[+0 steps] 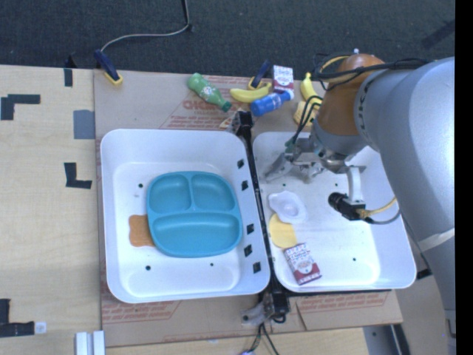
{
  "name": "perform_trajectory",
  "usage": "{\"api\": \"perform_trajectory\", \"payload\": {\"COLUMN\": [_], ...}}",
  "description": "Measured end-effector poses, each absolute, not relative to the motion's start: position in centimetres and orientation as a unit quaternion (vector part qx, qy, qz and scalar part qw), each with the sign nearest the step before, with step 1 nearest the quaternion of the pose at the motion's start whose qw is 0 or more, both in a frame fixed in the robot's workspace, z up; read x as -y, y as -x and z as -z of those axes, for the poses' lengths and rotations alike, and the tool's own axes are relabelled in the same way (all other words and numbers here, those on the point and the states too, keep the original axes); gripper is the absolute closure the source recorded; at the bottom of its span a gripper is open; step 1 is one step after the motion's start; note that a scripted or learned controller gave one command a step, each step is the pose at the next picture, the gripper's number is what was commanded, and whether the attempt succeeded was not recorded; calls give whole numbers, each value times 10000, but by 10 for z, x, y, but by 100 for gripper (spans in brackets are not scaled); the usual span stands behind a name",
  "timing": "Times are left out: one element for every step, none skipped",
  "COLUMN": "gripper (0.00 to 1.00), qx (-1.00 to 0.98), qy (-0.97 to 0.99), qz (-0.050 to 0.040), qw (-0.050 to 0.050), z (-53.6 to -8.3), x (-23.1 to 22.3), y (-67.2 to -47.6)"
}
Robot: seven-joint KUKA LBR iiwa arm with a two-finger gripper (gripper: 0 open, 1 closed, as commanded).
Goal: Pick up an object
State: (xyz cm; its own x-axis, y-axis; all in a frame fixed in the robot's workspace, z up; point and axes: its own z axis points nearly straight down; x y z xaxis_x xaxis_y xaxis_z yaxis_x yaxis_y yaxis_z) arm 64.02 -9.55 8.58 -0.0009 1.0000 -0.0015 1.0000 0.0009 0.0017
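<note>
Nearest the camera sits the small red carton (301,263) in the right bin (384,268), and just beyond it the yellow disc (281,233) and the clear cup (287,206) line up toward the far side. Over them the gripper (290,163) hangs at the bin's far-left part, fingers looking slightly parted with nothing between them, though the angle makes that hard to read. So the cup lies just nearward of the fingertips, the closest candidate, I'd say: a short reach toward the near edge. Left bin (122,272) holds the blue plate (194,214).
</note>
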Motion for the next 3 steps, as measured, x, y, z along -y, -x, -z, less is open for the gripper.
{"api": "perform_trajectory", "payload": {"gripper": [100, 0, 0], "qx": [-7075, -7074, -7079], "qy": [-7067, -7069, -7063], "qz": [2, 2, -5], "qw": [16, 15, 3], "z": [-96, -95, -85], "x": [96, 96, 103], "y": [-640, -640, -669]}}
